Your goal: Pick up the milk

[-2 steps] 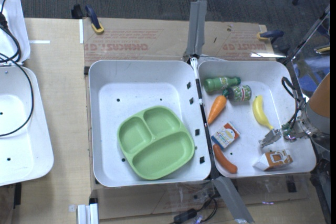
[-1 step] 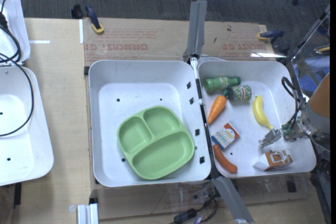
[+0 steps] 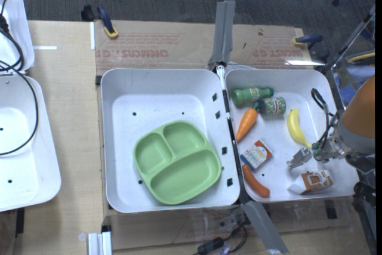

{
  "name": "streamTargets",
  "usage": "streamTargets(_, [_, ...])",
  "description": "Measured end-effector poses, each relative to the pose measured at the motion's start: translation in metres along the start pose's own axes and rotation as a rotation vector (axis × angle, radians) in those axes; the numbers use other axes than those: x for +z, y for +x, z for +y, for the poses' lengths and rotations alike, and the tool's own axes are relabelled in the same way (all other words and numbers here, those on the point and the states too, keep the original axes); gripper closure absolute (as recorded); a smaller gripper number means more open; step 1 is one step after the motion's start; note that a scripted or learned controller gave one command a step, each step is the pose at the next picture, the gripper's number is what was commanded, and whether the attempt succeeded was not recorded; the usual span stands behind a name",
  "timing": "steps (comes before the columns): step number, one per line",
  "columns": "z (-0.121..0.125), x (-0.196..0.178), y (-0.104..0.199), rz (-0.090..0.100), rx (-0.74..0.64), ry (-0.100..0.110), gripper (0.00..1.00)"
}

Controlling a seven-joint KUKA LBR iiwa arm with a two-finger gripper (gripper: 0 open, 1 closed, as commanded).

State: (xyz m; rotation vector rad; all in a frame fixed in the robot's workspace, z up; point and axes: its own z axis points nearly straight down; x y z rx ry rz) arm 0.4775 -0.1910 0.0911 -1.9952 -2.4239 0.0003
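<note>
Two white bins (image 3: pixel 113 128). One green divided plate (image 3: pixel 177 162). One green bottle (image 3: pixel 252 94), one green can (image 3: pixel 273 106). Two carrots (image 3: pixel 246 123). One banana (image 3: pixel 295 126). Two small cartons (image 3: pixel 256 154). One gripper (image 3: pixel 300 157).

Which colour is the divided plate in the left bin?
Light green; the divided plate shows best in the camera view.

The milk (image 3: pixel 311 181), a small white-and-orange carton, lies tipped on its side just below my jaws, near the right bin's front wall.
</note>
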Motion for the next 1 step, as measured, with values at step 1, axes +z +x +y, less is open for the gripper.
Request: streamTargets(1, [0.004, -0.0603, -0.0072, -0.002, -0.187, -0.002, 0.0])
